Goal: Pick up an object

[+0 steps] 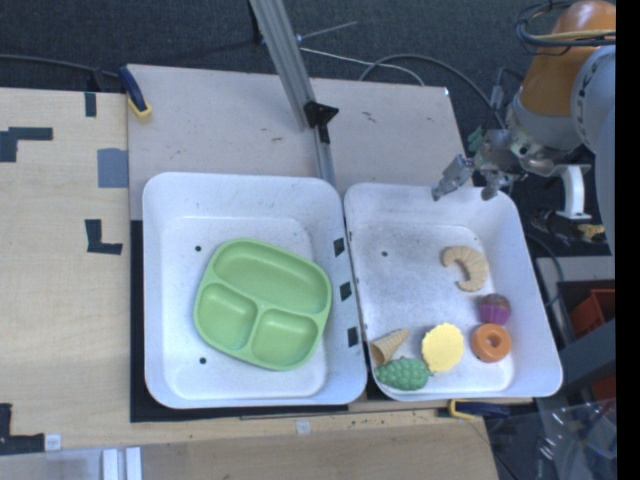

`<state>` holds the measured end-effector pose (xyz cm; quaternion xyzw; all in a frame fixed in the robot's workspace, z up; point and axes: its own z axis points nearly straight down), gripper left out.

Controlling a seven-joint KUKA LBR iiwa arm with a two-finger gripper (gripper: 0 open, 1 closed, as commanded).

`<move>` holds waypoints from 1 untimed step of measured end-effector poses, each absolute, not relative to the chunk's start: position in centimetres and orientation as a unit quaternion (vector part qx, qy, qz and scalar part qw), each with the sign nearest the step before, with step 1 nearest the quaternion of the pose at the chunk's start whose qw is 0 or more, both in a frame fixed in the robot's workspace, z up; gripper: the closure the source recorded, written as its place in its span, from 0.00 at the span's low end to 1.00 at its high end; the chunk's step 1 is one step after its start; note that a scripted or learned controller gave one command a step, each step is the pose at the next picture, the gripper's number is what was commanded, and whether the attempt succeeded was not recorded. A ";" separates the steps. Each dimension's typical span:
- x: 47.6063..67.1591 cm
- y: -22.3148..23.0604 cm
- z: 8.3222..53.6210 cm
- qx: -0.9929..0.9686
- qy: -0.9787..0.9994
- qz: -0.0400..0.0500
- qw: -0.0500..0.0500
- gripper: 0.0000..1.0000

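Along the near edge of the right bin [520, 268]: green bumpy piece [404, 373], cone [389, 345], yellow disc [442, 347], orange ring [490, 342], purple piece [493, 309]. Further back, the croissant [466, 267] — tan, curved, lying flat, alone. Nothing lifted yet. Gripper [468, 178] hangs over the far rim — fingers spread, holding nothing. Whole pick remains.

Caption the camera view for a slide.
Tool open above right bin's far edge; toy foods inside, green tray in left bin.

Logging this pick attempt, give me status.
Gripper open, nothing between fingers, over right bin's far rim. Croissant nearest, untouched. Nothing in the way.
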<state>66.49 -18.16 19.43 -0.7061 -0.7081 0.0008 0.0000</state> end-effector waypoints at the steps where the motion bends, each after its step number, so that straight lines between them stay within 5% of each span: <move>1: 66.5 -18.2 19.4 -0.706 -0.708 0.001 0.000 0.00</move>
